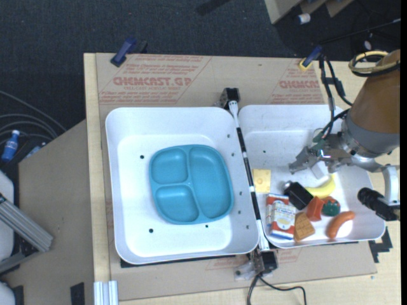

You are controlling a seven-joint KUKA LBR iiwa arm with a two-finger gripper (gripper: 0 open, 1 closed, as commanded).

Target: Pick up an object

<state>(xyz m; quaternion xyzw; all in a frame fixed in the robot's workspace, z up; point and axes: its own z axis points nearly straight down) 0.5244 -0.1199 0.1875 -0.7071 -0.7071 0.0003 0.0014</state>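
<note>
My gripper (315, 165) hangs in the right bin (273, 129), near its middle, with the fingers spread open and nothing between them. Just below it lie a yellow banana (325, 187) and a black block (297, 194). Further toward the front edge sit a red and white packet (280, 218), a brown cracker (304, 228), a red-orange piece (316, 207), a small red fruit with a green top (331, 208) and an orange sausage (340, 224). A flat yellow square (261, 179) lies at the bin's left wall.
The left bin (127, 170) holds a blue divided plate (191, 183). The arm's grey and orange body (378, 107) covers the right bin's far right side. A black clamp (230, 96) sits where the bins meet at the back.
</note>
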